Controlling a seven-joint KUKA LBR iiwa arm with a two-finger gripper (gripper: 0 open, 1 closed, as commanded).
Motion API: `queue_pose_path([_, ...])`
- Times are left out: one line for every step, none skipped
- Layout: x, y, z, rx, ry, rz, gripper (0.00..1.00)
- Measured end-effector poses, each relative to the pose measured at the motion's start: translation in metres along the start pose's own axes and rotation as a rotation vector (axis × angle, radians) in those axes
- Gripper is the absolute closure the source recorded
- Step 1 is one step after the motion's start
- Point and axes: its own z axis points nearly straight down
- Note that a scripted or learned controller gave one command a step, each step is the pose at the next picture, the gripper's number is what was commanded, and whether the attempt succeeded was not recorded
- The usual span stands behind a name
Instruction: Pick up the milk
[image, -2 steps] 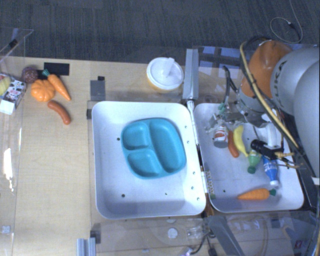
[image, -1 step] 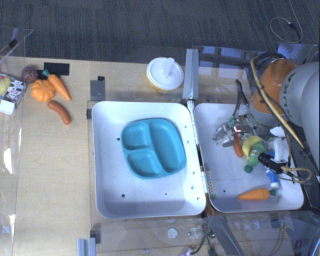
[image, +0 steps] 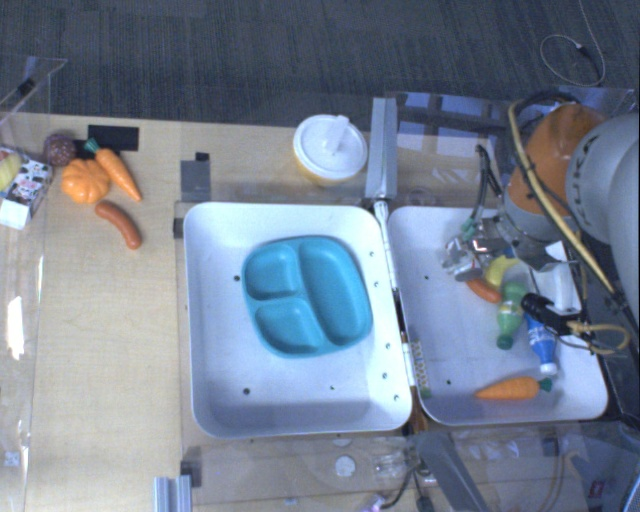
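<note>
My gripper (image: 467, 254) hangs low over the upper middle of the right bin (image: 440, 330), just left of a yellow lemon-like piece (image: 498, 269) and an orange piece (image: 484, 291). A white, box-like shape (image: 565, 287) lies by the bin's right wall, partly hidden by the arm and cables; I cannot tell whether it is the milk. A small black-and-white patterned carton (image: 24, 186) stands on the bench at the far left, outside both bins. Nothing shows in the gripper.
The right bin also holds a green bottle (image: 511, 315), a blue-and-white tube (image: 540, 346) and a carrot (image: 508, 389). A blue divided plate (image: 303, 294) lies in the left bin (image: 215, 380). A white lidded cup (image: 330, 147) and toy vegetables (image: 100, 180) sit behind on the bench.
</note>
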Motion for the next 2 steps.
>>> queue_pose_path([0.039, 0.040, -0.146, 0.034, 0.005, 0.210, 1.00])
queue_pose_path([0.089, 0.028, -0.074, 0.037, 0.009, 0.108, 1.00])
